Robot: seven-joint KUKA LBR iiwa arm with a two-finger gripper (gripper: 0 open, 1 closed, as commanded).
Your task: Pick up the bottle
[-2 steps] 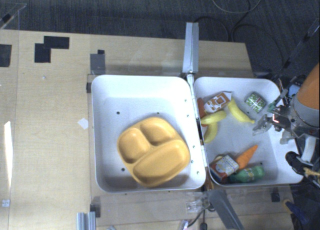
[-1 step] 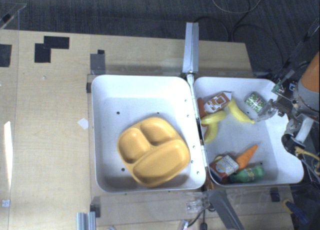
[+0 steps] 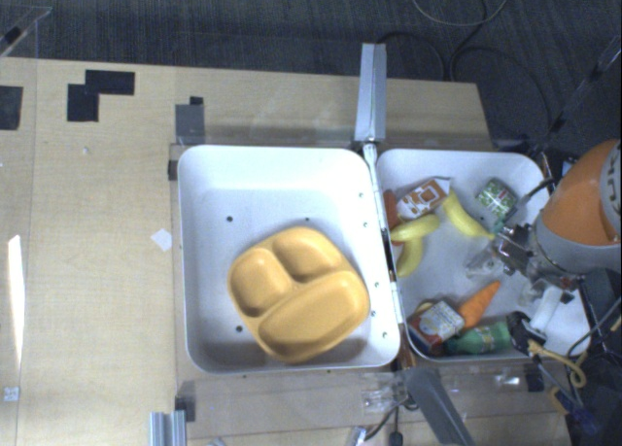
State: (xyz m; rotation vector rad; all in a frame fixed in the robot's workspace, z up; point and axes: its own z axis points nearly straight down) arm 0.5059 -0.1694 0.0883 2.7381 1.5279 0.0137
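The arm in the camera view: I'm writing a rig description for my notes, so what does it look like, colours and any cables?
The arm shows a rounded orange band with a grey section below it. Its hand is a small dark metallic assembly, too blurred for detail. A white block sits below the wrist, and dark cables trail beside it near the right bin's edge.

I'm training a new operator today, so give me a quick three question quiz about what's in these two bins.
1. True or false: the yellow divided plate lies in the left bin.
2. Which lies nearest the green bottle? A carrot, B green can, C bananas.
3. Fill in: the gripper hangs over the ____ bin.

Key: 1 true; 2 A; 3 right.
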